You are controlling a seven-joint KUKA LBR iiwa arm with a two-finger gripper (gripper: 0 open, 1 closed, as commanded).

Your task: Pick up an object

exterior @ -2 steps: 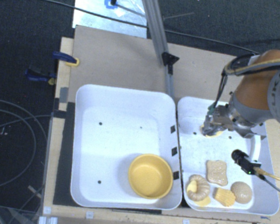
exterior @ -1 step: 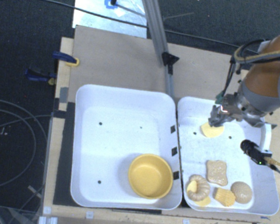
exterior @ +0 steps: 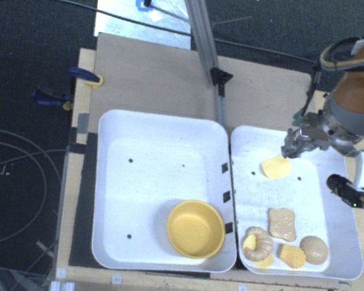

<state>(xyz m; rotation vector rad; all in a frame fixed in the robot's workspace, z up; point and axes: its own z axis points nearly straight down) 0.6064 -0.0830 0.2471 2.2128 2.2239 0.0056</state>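
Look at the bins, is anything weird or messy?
Nothing looks spilled or broken. The yellow bowl sits upright in the left bin. One pale yellow piece lies alone under the end effector, apart from the food cluster in the right bin's near corner.

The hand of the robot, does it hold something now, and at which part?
It cannot be told. The hand sits right above the upper edge of the pale yellow piece in the right bin, but no grip is visible.
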